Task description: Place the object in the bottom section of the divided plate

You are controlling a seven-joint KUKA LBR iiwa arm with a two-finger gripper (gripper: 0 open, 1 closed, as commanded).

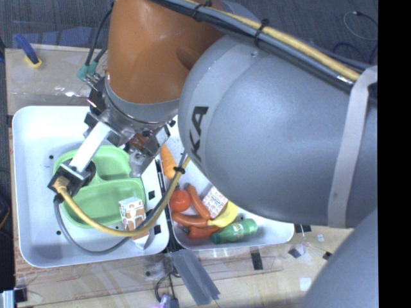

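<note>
Your claw hangs over the green divided plate in the left bin, can't tell its state. The little carton already sits in the plate's bottom section, so I'd say you just lift clear. Only "KA" reads, on the arm.

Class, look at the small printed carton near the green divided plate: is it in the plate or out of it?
In. The small carton sits inside the green divided plate, in its section nearest the camera, within the left bin.

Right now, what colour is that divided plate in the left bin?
Light green, seen clearly in the camera view: the divided plate.
</note>
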